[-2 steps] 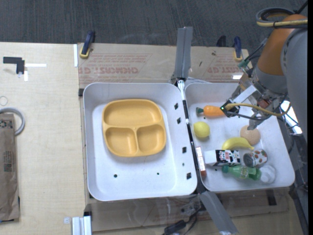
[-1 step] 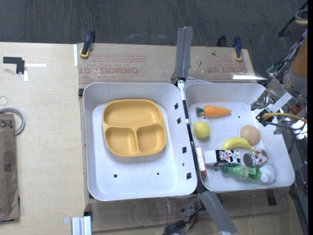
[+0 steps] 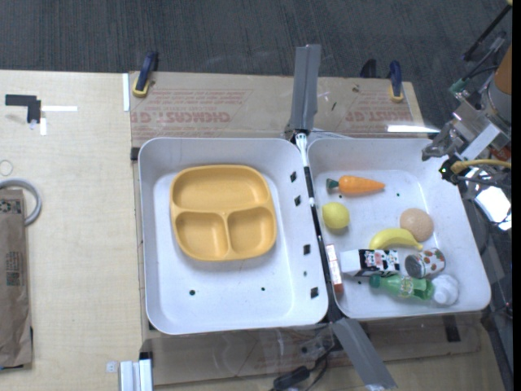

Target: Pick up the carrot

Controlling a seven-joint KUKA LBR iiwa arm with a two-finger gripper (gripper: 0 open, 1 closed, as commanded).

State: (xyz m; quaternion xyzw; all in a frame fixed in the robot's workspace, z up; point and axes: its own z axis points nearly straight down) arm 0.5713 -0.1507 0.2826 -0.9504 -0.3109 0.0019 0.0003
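From the overhead camera, the smooth orange plastic carrot (image 3: 361, 186) lay in the right-hand shallow white bin (image 3: 456, 210) near its far wall, long axis across the bin, green stem end toward the divider, tip pointing right. A yellow lemon (image 3: 334, 216) sat just beside it; a curved yellow banana (image 3: 395, 238) and beige egg-shaped ball (image 3: 416, 222) lay nearer. The grey gripper (image 3: 444, 147) hovered over the bin's right rim; whether it was clenched or released I cannot tell.
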